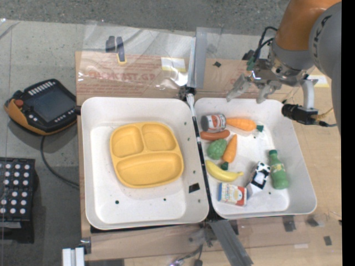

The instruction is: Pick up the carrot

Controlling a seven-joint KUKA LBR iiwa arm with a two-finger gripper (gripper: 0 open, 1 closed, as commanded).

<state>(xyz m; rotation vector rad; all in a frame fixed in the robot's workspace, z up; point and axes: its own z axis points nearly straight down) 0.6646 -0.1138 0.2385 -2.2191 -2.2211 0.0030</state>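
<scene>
Overhead, pincer (248, 91) open — above the carrot (242, 124), apart.

The arm (310, 21) is seen reaching in from the right. The gripper (250, 93) is pointed downward, its fingers (237, 88) spread apart.

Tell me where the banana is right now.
The banana lies in the right bin, toward its left side near the front, just below the broccoli and just above the small carton.
</scene>
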